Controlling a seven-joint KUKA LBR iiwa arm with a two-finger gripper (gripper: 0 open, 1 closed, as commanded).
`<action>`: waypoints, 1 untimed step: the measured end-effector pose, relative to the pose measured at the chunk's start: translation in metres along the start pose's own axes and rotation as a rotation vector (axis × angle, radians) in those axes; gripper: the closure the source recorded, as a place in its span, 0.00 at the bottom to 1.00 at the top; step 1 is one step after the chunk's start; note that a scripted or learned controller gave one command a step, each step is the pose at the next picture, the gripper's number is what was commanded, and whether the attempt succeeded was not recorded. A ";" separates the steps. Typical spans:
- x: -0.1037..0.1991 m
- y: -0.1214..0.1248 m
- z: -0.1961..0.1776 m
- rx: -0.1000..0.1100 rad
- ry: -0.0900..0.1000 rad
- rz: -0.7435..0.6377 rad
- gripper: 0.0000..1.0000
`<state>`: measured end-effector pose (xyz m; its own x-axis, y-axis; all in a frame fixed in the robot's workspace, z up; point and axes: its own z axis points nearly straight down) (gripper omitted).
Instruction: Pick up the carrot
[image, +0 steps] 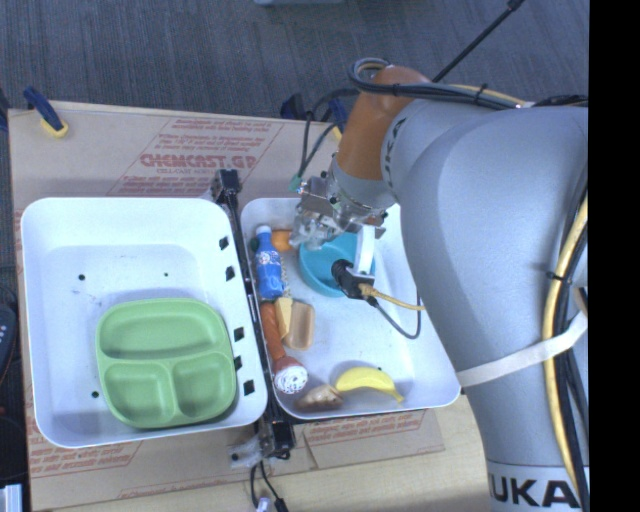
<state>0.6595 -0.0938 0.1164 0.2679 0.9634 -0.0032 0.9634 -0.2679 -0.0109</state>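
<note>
The carrot (269, 330) is a slim orange piece lying along the left wall of the right bin (425, 350), between a blue bottle (267, 268) and a round can (291, 379). My gripper (312, 230) hangs over the far part of that bin, at the rim of a blue bowl (325, 268). It sits up and to the right of the carrot, clearly apart from it. Nothing shows between its tips.
A tan bread-like piece (297, 324) lies against the carrot's right side. A banana (368, 381) and a brownish item (320, 398) rest near the front wall. A small orange thing (283, 240) sits beside the bottle cap. The left bin (60, 250) holds a green divided plate (165, 361).
</note>
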 end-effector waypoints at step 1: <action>0.003 0.001 -0.001 -0.006 0.004 -0.003 0.00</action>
<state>0.6615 -0.0914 0.1174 0.2650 0.9643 0.0012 0.9642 -0.2650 -0.0053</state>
